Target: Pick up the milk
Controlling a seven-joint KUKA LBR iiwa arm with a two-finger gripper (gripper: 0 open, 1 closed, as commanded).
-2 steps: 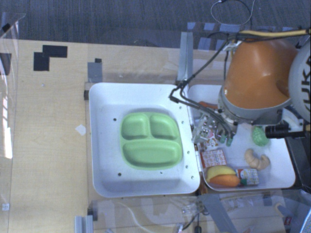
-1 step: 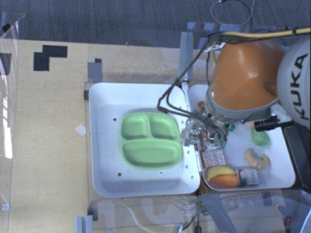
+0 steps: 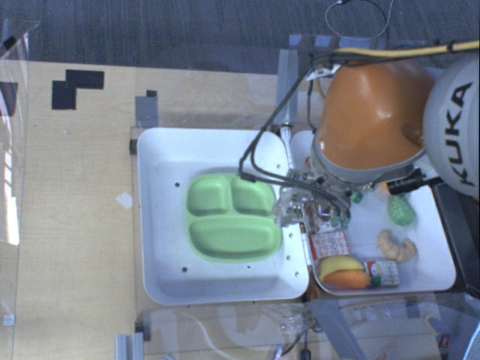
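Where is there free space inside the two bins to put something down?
Left bin: bare floor on all sides of the green tray, widest on its left. Right bin: crowded along the front by the fruit, carton and pastry.

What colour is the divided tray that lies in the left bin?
The divided tray is light green, seen clearly in the camera view, against the white left bin.

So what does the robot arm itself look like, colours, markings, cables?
The arm is pale grey with a large, rounded orange band above the wrist. Black "KUKA" lettering runs along the grey casing. Thin black cables loop from the arm down to the gripper, a cluttered metal assembly. A yellow cable runs along the top of the arm.
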